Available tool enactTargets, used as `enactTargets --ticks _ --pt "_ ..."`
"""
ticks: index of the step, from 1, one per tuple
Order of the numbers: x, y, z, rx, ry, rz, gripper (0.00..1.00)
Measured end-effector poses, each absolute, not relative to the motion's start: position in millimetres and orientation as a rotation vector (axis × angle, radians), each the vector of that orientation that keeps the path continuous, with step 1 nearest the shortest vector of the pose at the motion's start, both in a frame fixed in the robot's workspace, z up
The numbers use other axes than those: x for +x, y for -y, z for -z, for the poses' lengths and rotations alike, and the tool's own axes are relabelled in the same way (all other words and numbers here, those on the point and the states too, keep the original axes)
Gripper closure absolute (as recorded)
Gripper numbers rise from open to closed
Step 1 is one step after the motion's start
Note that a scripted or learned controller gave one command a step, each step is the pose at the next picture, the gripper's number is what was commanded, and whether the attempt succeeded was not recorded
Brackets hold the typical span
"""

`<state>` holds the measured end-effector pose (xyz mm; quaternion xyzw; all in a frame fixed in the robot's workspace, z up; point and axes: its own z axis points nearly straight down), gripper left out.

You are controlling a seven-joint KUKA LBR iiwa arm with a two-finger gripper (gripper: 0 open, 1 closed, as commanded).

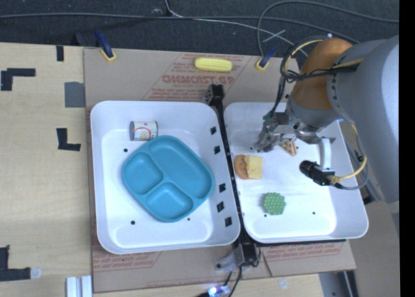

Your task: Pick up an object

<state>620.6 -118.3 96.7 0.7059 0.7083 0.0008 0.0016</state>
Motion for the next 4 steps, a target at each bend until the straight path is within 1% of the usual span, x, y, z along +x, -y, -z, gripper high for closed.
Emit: enactTargets --ticks 1,2,3,4 --pt "615.4 108.7 -149.7 2.219 -2.224 -0.003 1.00" --pt "613.2 103.2 -193.3 2.218 -2.224 -0.003 1.00" --pt "614.0 102.5 -242.5 2.218 -2.222 -0.004 1.00" --pt "606.6 46.9 -228.5 2.218 -2.227 0.003 1.00"
